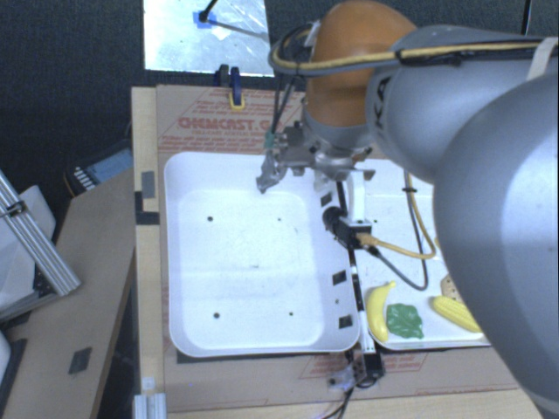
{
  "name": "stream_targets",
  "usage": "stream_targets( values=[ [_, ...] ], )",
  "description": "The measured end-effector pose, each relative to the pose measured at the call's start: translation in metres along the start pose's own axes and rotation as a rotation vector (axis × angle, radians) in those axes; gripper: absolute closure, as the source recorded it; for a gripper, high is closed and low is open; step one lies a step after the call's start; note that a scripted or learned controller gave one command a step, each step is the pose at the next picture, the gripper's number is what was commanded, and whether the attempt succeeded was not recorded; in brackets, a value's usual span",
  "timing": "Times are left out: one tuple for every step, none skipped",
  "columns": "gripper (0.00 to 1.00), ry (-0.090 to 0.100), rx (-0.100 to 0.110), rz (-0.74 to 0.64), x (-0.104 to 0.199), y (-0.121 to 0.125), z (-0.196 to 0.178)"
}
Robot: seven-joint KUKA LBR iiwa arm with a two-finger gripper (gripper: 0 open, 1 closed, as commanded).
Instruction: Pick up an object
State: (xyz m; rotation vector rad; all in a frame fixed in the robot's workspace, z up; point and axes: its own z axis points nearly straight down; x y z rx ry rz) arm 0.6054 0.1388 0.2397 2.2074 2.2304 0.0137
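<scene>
gripper over the left bin, nothing picked yet

two white bins sit side by side on the surface. the left bin [236, 269] has only a few dark specks on its floor. the gripper [267, 180] hangs over its far rim, near the divider; whether it is apart or together i cannot tell, and nothing shows in it. the right bin [393, 208] holds the candidates at its near end: one banana [378, 314], one green piece [404, 320] touching it, and one yellow piece [454, 311] partly under the arm [472, 138]. three objects counted. as i judge it, the pick is not done; the reach and grasp are all left.
</scene>
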Motion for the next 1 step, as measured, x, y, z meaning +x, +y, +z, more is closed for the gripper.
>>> stream_targets(
  values=[
    [0.0, -0.001, 0.011, 0.0, 0.0757, 0.0132, 0.0552]
  ],
)
